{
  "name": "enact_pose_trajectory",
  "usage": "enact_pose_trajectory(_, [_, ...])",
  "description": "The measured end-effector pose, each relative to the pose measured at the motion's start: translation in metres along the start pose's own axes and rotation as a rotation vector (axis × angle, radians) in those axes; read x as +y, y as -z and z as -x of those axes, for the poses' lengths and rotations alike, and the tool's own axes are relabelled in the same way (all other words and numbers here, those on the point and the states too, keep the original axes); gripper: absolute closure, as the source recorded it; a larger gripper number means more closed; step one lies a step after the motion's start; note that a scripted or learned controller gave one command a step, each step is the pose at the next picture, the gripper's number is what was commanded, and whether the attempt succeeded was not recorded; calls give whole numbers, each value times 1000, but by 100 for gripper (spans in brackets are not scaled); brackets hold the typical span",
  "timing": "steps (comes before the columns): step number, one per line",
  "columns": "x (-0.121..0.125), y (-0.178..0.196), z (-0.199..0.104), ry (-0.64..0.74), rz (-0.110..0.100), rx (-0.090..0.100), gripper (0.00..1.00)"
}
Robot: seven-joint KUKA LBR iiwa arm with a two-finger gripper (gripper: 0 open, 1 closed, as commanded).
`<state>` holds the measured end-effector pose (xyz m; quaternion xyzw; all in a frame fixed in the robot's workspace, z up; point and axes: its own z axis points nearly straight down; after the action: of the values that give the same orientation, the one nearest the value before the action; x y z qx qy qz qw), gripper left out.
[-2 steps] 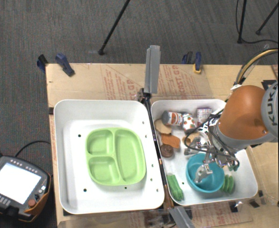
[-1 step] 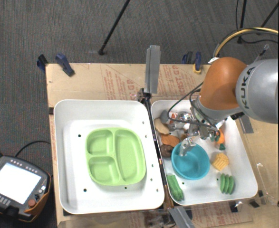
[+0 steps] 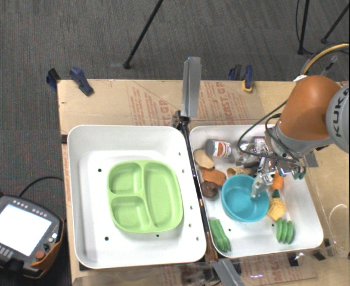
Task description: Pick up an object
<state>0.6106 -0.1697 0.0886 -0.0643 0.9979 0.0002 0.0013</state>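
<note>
The right bin (image 3: 309,234) holds a blue bowl (image 3: 241,202), a small can with a red label (image 3: 219,149), brown and tan food pieces (image 3: 209,174), a yellow piece (image 3: 276,208), an orange piece (image 3: 277,183) and two green vegetables (image 3: 220,234) (image 3: 285,230). My gripper (image 3: 260,185) hangs from the orange-banded wrist (image 3: 306,109) and reaches down over the bowl's right rim. Its metal fingers point into the bowl; nothing shows between them.
The left bin (image 3: 85,159) holds a green divided plate (image 3: 145,195). A grey post (image 3: 191,91) rises between the bins at the back. Clamps (image 3: 82,81) sit on the bench's far edge. A tablet (image 3: 16,231) lies on the floor at lower left.
</note>
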Motion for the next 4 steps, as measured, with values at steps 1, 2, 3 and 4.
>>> enact_pose_trajectory(1, [-32, -1, -98, 46, 1, 3, 0])
enact_pose_trajectory(2, [69, -1, -108, -21, 4, 0, 0])
enact_pose_trajectory(3, [55, -1, -49, -13, 1, 0, 0])
enact_pose_trajectory(4, [16, -2, 26, -181, 1, 3, 0])
